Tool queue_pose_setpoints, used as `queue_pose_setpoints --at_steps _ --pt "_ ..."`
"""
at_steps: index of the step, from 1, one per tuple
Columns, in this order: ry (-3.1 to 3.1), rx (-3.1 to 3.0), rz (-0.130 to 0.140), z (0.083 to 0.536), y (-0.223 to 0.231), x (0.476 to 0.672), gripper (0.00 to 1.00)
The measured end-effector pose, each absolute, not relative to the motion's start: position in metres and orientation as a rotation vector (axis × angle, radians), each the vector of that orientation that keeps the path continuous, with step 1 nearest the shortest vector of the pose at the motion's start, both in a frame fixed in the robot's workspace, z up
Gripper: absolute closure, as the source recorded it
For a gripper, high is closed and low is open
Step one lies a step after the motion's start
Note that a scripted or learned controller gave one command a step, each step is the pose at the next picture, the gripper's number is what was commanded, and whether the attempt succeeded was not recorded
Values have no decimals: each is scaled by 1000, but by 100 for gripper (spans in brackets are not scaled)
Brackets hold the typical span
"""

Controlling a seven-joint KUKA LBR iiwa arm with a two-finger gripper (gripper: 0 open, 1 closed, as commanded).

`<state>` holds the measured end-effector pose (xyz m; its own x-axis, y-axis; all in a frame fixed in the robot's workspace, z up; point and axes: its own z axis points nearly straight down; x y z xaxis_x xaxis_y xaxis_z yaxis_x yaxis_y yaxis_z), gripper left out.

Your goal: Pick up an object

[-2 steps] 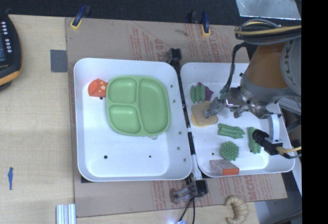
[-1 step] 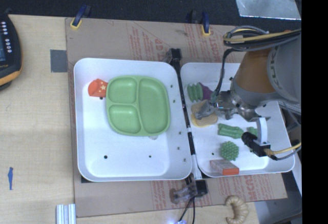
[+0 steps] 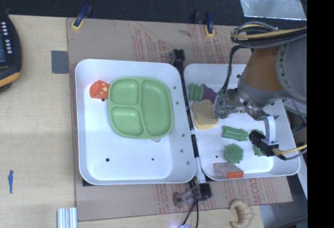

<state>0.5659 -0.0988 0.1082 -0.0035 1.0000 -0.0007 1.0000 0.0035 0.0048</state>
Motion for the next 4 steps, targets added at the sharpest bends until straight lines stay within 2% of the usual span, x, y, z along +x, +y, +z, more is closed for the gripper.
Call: queue_pose_setpoints --at_steps 1,2,3,4 --pt "2224 2215 2 107 -99 565 0" --pt "2226 2213 1 92 -105 639 0" --pt "2232 2213 -4 103 -105 637 100" --pt "2235 2211 -6 103 -105 637 0"
